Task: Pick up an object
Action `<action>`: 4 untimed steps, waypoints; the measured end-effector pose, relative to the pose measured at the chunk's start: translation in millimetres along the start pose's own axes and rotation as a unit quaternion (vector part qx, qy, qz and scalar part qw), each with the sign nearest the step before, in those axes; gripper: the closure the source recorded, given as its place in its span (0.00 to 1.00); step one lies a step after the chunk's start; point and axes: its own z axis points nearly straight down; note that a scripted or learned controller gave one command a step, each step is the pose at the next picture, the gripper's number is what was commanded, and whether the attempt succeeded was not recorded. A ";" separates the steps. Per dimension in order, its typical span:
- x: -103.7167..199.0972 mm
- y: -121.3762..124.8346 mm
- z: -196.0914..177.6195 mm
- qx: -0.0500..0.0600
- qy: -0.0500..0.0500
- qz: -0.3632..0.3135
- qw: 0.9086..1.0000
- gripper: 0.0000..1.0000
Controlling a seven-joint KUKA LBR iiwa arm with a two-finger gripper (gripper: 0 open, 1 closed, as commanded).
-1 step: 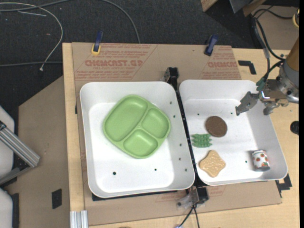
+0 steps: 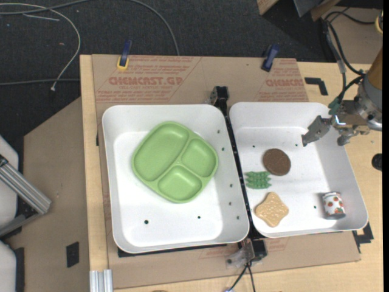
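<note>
The gripper (image 2: 330, 131) is hanging over the far right edge of the right bin (image 2: 304, 115), and its two fingers are standing spread apart with nothing between them. In this bin four small things are lying, well apart from each other, so each one is offering free space for the fingers: a brown round cookie (image 2: 276, 162), a green pea pod (image 2: 257, 179) touching the left wall, a tan cracker (image 2: 271, 209) near the front, and a small white can with red marks (image 2: 332, 204) in the front right corner. The cookie is lying nearest to the gripper, so I am judging it as the likely target. The left bin (image 2: 121, 163) is holding a green divided plate (image 2: 175, 161), probably as a place for receiving things.
</note>
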 end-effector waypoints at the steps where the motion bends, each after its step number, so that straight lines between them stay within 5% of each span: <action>1: 0.2 -3.4 59.1 0.000 0.000 0.000 1.000 0.00; 3: -6.3 -12.3 178.4 0.003 0.001 0.001 1.000 0.00; 4: -6.3 -9.8 163.8 -0.001 0.000 0.000 1.000 1.00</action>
